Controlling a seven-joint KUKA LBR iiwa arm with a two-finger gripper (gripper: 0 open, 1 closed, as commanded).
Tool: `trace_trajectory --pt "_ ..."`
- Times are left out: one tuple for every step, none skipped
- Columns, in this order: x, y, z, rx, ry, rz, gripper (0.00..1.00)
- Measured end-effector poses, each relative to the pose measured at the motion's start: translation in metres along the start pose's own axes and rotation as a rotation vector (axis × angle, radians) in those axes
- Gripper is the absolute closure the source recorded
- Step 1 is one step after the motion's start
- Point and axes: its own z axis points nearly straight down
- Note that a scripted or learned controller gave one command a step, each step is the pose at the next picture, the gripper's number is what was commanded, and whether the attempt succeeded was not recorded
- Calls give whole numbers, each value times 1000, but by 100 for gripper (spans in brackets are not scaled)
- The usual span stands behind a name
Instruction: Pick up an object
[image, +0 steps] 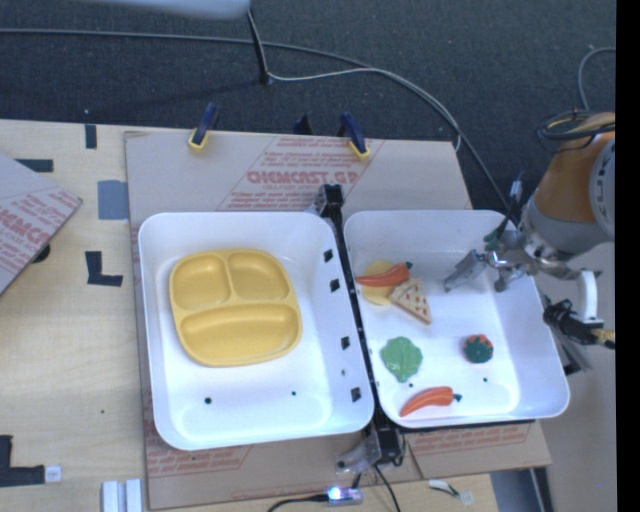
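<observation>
Hovering over the right bin, the gripper has its fingers spread and holds nothing. The nearest toy, a cracker wedge, looks light, stiff and flat; pinching its edges seems safest.

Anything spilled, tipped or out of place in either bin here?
Nothing stands out. The yellow tray lies flat in the left bin; the toy foods lie loose in the right bin. The gripper hovers over that bin, holding nothing.
</observation>
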Motion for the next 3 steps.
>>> trace_trajectory --pt "0 0 50 -4 -1 0 0" --pt "0 1 36 -8 -4 0 100" --pt "8 -4 -17 -9 -2 0 100"
